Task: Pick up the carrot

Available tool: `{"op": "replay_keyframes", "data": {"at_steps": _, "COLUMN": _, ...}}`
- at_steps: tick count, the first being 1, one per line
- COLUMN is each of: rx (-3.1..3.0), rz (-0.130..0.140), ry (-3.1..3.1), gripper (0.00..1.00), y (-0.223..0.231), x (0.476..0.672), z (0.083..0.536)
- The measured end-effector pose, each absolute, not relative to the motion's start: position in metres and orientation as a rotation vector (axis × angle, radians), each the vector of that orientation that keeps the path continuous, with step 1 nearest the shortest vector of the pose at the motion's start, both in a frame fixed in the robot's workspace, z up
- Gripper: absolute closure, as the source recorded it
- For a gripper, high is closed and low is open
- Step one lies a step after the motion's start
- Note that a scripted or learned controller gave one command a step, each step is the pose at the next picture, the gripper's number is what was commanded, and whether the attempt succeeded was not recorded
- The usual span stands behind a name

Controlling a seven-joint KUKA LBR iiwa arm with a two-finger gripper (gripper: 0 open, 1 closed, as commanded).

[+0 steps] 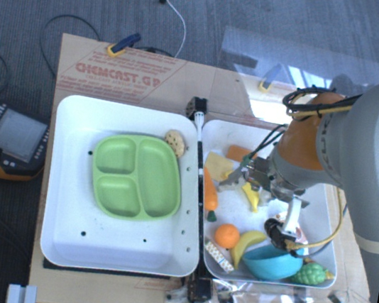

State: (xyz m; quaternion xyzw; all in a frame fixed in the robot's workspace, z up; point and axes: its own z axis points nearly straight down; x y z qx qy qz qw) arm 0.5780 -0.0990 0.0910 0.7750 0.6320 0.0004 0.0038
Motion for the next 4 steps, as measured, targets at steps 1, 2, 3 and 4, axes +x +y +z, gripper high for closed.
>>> {"op": "replay_keyframes", "data": {"at_steps": 1, "rx": 2.407, "rz": 0.000, "ry": 2.019, "gripper": 0.00, "y": -0.078, "x": 0.484, "z": 0.186}}
{"op": "replay_keyframes", "data": {"at_steps": 2, "rx": 2.154, "rz": 0.003, "ry": 2.285, "gripper": 0.00, "y": -0.097, "x": 0.485, "z": 0.093}}
{"op": "replay_keyframes", "data": {"at_steps": 3, "rx": 2.155, "rz": 0.003, "ry": 2.281, "gripper": 1.00, "y": -0.097, "x": 0.485, "z": 0.103}}
{"op": "replay_keyframes", "data": {"at_steps": 4, "rx": 2.146, "rz": 0.003, "ry": 2.298, "gripper": 1.00, "y": 0.015, "x": 0.484, "z": 0.185}}
